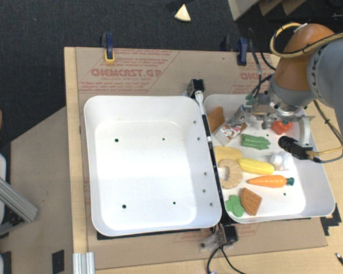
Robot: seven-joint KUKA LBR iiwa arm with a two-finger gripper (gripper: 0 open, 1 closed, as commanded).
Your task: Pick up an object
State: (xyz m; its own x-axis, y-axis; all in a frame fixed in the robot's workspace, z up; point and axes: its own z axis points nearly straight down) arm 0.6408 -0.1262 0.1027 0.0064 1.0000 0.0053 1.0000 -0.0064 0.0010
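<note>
Tool (267,114) low over far end of right bin (317,201), beside red item (282,126); finger state cannot be told. Toy food clustered in right bin: green piece (255,141), corn (256,165), carrot (268,181), possibly bread slice (251,201).
</note>
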